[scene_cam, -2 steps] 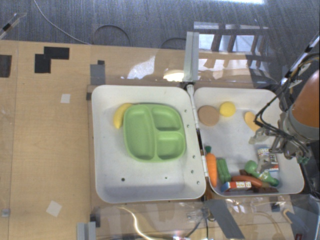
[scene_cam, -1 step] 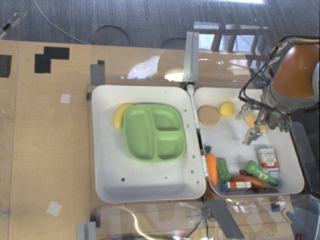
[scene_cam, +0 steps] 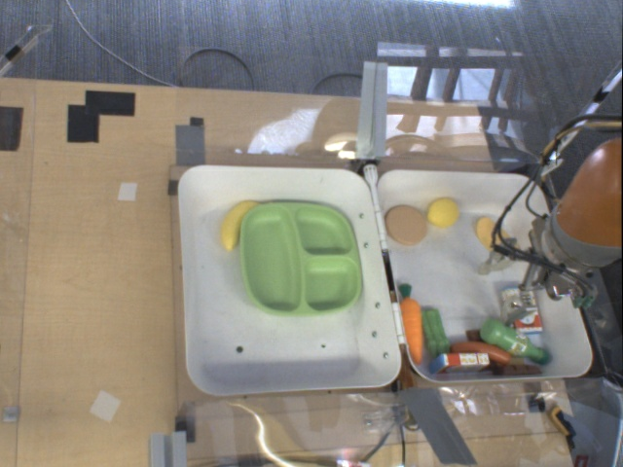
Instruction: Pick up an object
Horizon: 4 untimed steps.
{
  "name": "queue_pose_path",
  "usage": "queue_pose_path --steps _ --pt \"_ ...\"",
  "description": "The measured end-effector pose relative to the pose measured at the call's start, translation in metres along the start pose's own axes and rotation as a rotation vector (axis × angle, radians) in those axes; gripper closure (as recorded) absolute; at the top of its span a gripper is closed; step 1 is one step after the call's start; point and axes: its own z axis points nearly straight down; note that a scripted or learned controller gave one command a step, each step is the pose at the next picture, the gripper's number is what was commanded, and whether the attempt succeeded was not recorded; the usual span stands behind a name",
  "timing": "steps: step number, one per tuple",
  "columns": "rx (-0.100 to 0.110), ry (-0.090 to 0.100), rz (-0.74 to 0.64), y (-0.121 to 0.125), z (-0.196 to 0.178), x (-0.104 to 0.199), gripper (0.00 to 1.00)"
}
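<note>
Objects crowd the right bin [scene_cam: 458, 188], arm [scene_cam: 594, 212] hiding its right edge.

Smooth matt green plastic tray [scene_cam: 298, 258], glossy white plastic bins [scene_cam: 209, 290], pale wood-grain bench [scene_cam: 88, 290].

Robot lab — bench [scene_cam: 88, 290], paired bins [scene_cam: 282, 373]

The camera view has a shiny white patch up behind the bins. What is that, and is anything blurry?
In the camera view, that patch is glare from light bouncing off a clear sheet behind the left bin; the bright strip along the top edge is washed out too; the green plate looks sharp, while the arm is a bit blurred.
</note>
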Motion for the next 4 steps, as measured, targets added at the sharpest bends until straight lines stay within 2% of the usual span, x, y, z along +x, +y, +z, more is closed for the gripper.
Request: queue_pose_path --steps 1,2,3,4 --pt "0.005 -0.021 0.005 0.005 -0.005 0.041 0.00" --pt "-0.005 -0.001 0.030 0.018 0.002 -0.074 0.00" --pt "0.000 0.000 0.078 0.002 -0.001 0.031 0.00" --pt "0.005 -0.018 0.072 0.002 -0.015 0.025 1.00"
